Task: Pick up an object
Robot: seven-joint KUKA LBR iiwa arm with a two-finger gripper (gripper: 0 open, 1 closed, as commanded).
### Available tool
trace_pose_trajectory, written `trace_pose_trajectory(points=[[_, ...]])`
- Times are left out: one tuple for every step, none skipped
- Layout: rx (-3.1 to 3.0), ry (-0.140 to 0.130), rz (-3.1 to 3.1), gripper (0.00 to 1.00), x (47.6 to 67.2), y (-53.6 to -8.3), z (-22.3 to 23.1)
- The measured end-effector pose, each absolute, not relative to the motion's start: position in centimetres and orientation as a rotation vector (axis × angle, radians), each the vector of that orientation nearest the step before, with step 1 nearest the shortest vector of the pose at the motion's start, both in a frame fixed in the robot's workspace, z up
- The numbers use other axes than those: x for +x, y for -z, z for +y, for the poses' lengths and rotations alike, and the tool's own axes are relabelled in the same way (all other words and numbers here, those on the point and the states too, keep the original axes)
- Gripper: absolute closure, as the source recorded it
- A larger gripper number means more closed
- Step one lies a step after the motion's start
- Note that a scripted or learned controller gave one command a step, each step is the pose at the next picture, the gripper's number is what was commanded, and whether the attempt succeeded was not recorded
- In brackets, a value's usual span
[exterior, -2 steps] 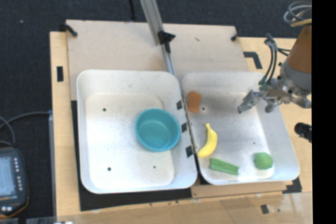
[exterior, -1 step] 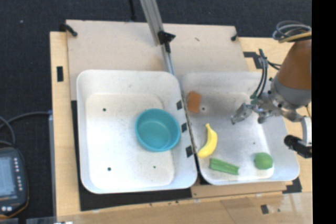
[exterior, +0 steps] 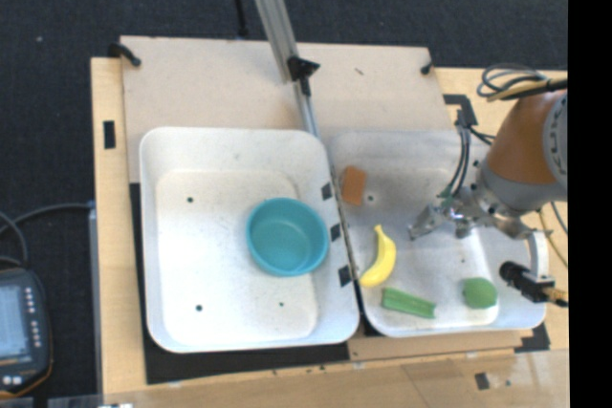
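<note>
Right bin: yellow curved banana, green block.

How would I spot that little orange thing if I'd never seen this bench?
Find the right white bin, the one the grey arm reaches into. The orange block sits near its left wall, above the yellow banana. It is the one squarish orange piece; its neighbours are yellow or green.

2 white bins are sitting side by side, the left bin holding 1 blue bowl. The right bin is holding 4 items: 1 banana, 1 orange block, 1 green pepper-like piece, 1 green ball.
</note>
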State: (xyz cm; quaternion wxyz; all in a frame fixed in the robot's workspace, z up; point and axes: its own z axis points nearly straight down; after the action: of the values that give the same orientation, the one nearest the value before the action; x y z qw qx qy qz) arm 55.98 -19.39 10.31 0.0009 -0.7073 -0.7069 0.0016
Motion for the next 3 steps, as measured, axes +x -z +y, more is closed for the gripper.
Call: trace_pose_trajectory(points=[[-2.231, 0.003, -2.218, 1.00, 56.2, -11.8, -19.5], [-2.230, 0.004, -2.222, 1.00, 55.8, -16.4, -19.4], [-2.224, 0.005, -2.230, 1.00, 57.0, -21.8, -19.7]])
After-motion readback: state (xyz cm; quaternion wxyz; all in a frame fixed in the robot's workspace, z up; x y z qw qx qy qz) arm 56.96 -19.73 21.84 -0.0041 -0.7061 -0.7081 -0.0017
